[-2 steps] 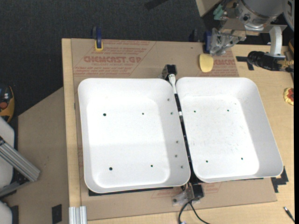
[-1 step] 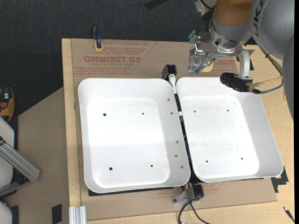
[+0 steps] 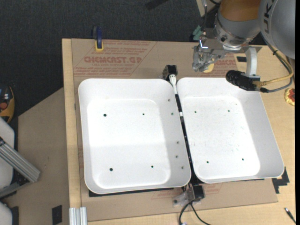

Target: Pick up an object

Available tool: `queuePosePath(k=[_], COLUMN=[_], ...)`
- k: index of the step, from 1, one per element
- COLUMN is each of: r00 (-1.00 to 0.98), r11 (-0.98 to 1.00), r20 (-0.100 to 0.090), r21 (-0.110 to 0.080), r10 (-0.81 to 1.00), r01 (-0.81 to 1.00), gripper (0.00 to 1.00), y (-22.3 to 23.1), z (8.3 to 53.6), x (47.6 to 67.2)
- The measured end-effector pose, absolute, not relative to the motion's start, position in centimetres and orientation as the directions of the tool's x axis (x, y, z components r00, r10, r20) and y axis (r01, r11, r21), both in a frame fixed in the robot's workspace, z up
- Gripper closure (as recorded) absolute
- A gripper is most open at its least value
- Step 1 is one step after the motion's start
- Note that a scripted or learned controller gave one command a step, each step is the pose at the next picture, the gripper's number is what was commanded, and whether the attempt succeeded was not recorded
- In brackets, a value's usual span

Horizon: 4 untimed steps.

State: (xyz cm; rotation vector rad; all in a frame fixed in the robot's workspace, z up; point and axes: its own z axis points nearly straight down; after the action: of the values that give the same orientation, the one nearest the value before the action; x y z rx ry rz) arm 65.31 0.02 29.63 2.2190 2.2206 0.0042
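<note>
Brown cardboard tabletop (image 3: 122,62) carries two shallow white plastic bins (image 3: 89,139); gripper (image 3: 205,64) hovers beyond them, fingers' state unclear, nothing visibly picked.

Bright, even light (bins glaring)

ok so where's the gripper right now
In the camera view the gripper hangs at upper right, just beyond the far edge of the right bin, over the cardboard base.
</note>
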Motion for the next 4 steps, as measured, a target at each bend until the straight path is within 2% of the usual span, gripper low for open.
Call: queuePosePath(k=[1,2,3,4], r00=[0.000,-0.010,0.001,0.010], r11=[0.000,0.010,-0.001,-0.010], r20=[0.000,0.004,0.001,-0.007], r21=[0.005,-0.009,-0.001,0.006], r10=[1.000,1.000,1.000,1.000], r01=[1.000,1.000,1.000,1.000], gripper=[1.00,1.00,1.00,1.00], y=[-0.1,9.9,8.5,-2.4], z=[33.3,26.6,29.0,31.8], x=[62.9,63.8,62.4,64.5])
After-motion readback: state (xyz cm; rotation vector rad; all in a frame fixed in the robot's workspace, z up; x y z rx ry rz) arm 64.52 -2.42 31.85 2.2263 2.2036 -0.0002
